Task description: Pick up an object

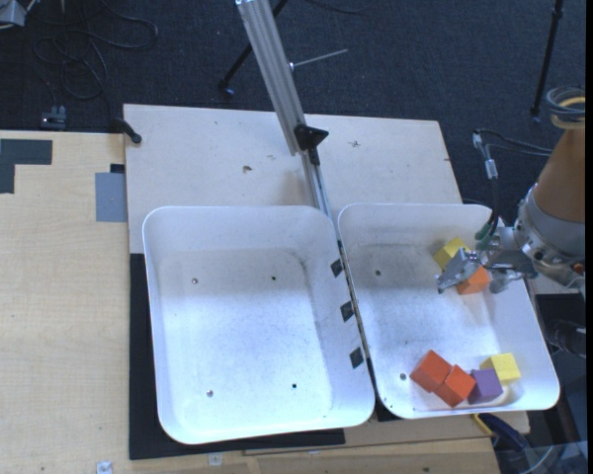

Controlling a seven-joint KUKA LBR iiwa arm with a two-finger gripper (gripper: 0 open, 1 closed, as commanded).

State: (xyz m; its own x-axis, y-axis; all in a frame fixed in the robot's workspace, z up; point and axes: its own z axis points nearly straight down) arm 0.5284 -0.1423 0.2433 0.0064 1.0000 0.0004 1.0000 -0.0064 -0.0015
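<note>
A bench seen from above at a slant holds two shallow white bins side by side. The left bin (178, 265) takes up the middle of the view, its floor marked with a few small dark dots. A slim metal post (277, 72) leans from the top of the view down to the seam where the two bins meet.

The right bin (395, 265) holds all the coloured blocks. In its near corner, four lie clustered and touching: two orange blocks (443, 375), a purple block (485, 385) just to their right, and a yellow block (502, 367) at the purple one's upper right. This cluster lies well apart from the gripper, toward the viewer.

Higher in the bin, near its right wall, the gripper (465, 268) reaches in from the right at the end of the grey arm (563, 181), whose orange band is cut off by the view's edge. A yellow block (451, 253) sits just at the gripper's upper left, touching or nearly touching the metal fingers. A small orange block (473, 279) shows directly under the gripper, partly hidden by it.

The fingers are small, grey and overlap the two blocks, so how wide they stand cannot be made out, nor whether the orange block is between them or simply lying on the bin floor below.
</note>
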